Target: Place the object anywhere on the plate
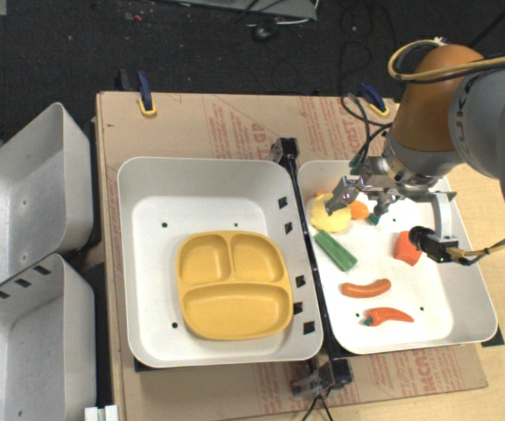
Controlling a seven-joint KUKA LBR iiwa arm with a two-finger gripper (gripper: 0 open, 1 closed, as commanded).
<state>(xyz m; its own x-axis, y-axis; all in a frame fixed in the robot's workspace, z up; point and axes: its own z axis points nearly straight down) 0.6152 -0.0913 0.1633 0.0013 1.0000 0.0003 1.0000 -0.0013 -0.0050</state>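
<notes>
The two-finger gripper (355, 196) hung over the right white bin (476, 318), its fingers spread and empty above a pale yellow rounded plastic fruit (331, 218). That fruit looked light, stiff and slippery; gripping across its middle seemed wisest. The yellow divided plate (233, 284) waited in the left bin (138, 261).

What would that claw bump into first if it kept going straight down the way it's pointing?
Most likely the yellow toy. The gripper sits over the right bin's upper left corner, aimed down at it, with a small orange piece right beside. From this slanted view, depth is uncertain.
</notes>
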